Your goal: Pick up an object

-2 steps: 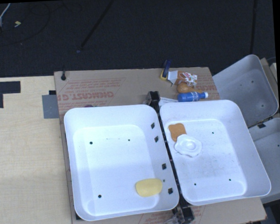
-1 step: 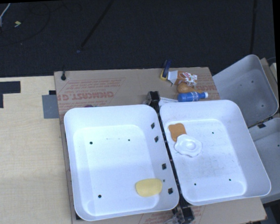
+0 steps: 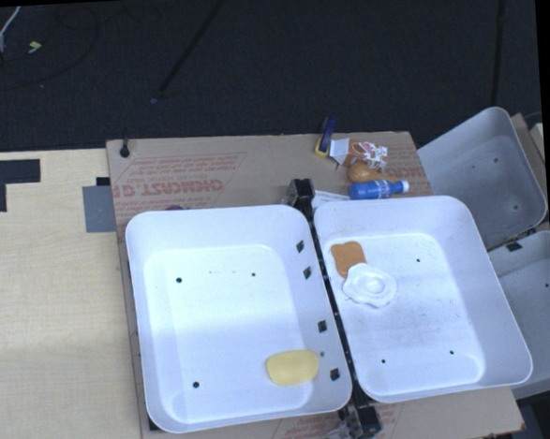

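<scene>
Pale yellow oval obj [image 3: 293,366] lying at 5 o'clock in L shallow white bin [image 3: 156,269]; orange flat piece [image 3: 348,256] touching white fried-egg toy [image 3: 370,286] in R shallow white bin [image 3: 477,284].

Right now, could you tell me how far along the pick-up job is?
Nothing looks done yet. The yellow piece lies in the left bin; the orange piece and the white piece lie touching in the right bin. Nothing is lifted, so the whole pick remains.

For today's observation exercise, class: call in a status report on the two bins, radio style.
Left bin: pale yellow object near front right corner. Right bin: orange piece touching white object. Nothing lifted yet. Blue bottle and clutter behind the bins.
</scene>
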